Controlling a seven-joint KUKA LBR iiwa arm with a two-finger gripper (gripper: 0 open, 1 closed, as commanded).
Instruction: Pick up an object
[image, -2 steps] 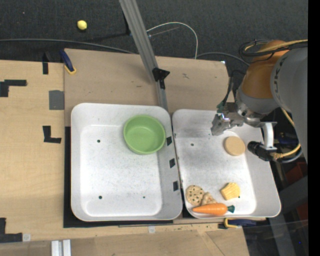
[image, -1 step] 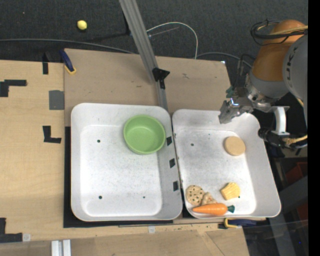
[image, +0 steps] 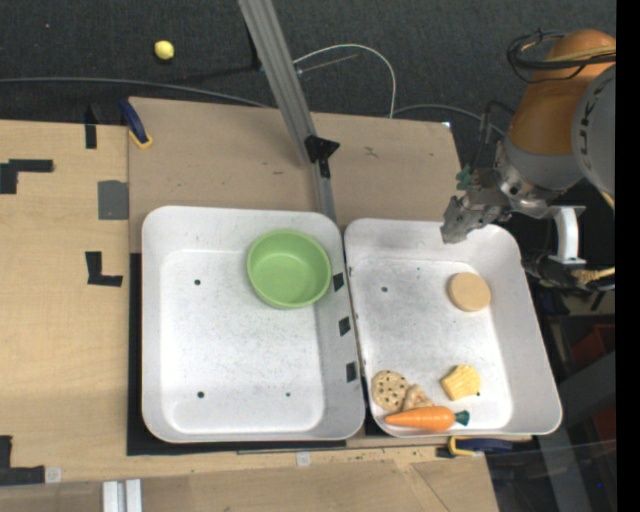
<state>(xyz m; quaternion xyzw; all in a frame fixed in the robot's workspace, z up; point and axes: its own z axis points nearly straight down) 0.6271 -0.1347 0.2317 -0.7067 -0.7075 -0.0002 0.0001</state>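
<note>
My gripper (image: 458, 226) hangs over the far right corner of the right bin (image: 400, 250); whether it is apart or together I cannot tell. In that bin a round tan biscuit (image: 468, 291) lies just near me, and along the near edge sit a speckled cookie (image: 388, 388), a yellow cheese wedge (image: 460, 381) and an orange carrot (image: 422, 419). The left bin (image: 200, 360) holds a green bowl (image: 288, 268), upright at its far right.
</note>
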